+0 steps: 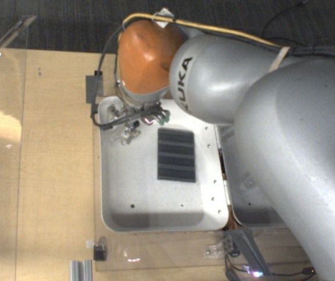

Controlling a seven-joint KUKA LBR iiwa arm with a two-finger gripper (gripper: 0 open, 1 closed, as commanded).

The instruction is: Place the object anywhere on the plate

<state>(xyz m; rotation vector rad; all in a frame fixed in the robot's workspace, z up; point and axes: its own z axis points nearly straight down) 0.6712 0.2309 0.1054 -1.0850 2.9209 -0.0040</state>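
Observation:
A dark, ribbed rectangular slab (176,155) lies flat in the middle of the left white bin (114,209). My gripper (129,129) hangs low over that bin's far-left corner, under the orange band of the wrist, to the left of the slab and apart from it. Nothing can be made out in the gripper. Cables and the wrist body cover the bin's far edge. I cannot pick out a plate other than the dark slab.
The grey arm covers most of the right bin (250,214); only its near-left part shows. A small black block (100,252) and a metal piece (80,270) sit on the bench in front of the left bin. A wooden surface lies to the left.

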